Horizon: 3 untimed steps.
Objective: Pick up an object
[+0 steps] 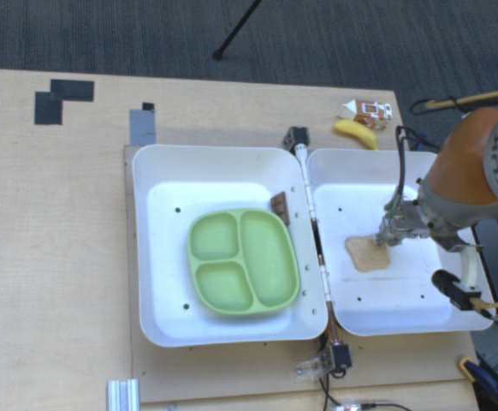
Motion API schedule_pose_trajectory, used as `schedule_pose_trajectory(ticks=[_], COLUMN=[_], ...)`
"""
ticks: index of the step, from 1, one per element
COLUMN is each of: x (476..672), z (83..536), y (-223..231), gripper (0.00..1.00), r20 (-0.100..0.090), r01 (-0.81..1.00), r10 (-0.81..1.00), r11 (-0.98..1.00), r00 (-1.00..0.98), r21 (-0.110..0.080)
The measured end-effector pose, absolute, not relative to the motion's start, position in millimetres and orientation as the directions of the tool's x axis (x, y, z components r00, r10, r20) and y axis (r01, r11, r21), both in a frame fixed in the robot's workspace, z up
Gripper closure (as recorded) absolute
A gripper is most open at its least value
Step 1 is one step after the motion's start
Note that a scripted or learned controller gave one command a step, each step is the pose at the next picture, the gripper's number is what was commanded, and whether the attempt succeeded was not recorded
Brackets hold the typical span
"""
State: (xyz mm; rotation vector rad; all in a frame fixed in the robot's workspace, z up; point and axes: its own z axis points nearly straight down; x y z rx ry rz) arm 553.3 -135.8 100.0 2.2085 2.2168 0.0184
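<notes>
The hand [389,233] sits low in the right bin [420,315], right at the edge of a flat tan piece [368,254], but honestly can't tell how far it's open. The arm's bulk hides its far side. Left bin [159,315] holds a green divided plate [243,262]. A banana [355,133] and a small packet [369,110] lie on the surface [52,255]; packet print unreadable.

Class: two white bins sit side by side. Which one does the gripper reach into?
The right bin, holding a flat tan piece; the gripper is at its edge. The left bin holds a green divided plate.
</notes>
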Motion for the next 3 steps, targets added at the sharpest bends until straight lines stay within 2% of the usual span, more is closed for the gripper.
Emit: schedule_pose_trajectory(ticks=[1, 2, 3], x=[552.8, 491.0, 493.9], z=[99, 88, 101], y=[-136, -118, -117], gripper=[0.0, 0.0, 1.0], r20=[0.0, -0.002, -0.002], r01=[1.0, 1.0, 1.0], r10=[1.0, 1.0, 1.0], r11=[0.003, 0.001, 0.004], r00=[-0.003, -0.001, -0.003], r21=[0.016, 0.014, 0.021])
